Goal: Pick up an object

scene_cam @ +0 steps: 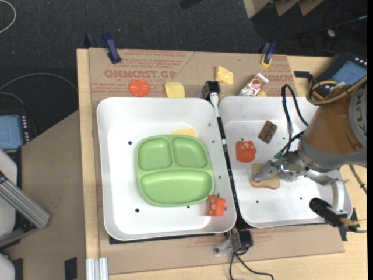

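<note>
My fingers (263,173) low in the right bin (291,214), whether open or closed I cannot tell, tips at a tan cookie-like piece (266,182), red block (245,151) just beside

Dark carpet floor (46,16) (cardboard-topped bench (175,63))

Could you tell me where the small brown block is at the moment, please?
The brown block lies in the right bin, toward its far side, up and right of the orange-red cube and well above the gripper.
</note>
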You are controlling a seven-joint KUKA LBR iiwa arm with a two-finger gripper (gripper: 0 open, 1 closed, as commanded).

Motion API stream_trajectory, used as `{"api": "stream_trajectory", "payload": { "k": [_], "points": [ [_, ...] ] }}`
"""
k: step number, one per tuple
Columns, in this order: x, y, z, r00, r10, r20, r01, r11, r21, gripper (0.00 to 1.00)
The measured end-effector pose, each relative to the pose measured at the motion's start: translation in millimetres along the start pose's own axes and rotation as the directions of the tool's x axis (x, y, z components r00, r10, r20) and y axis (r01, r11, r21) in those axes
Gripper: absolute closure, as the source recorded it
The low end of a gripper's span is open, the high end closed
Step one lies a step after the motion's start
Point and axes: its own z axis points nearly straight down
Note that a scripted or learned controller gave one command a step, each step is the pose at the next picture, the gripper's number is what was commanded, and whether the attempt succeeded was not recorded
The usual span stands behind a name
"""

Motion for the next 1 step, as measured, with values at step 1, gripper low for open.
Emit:
{"api": "stream_trajectory", "payload": {
  "k": [1],
  "points": [
    [-16.9, 87.2, -60.5, 1.0, -0.008, 0.009, 0.009, 1.0, -0.025, 0.0]
  ]
}}
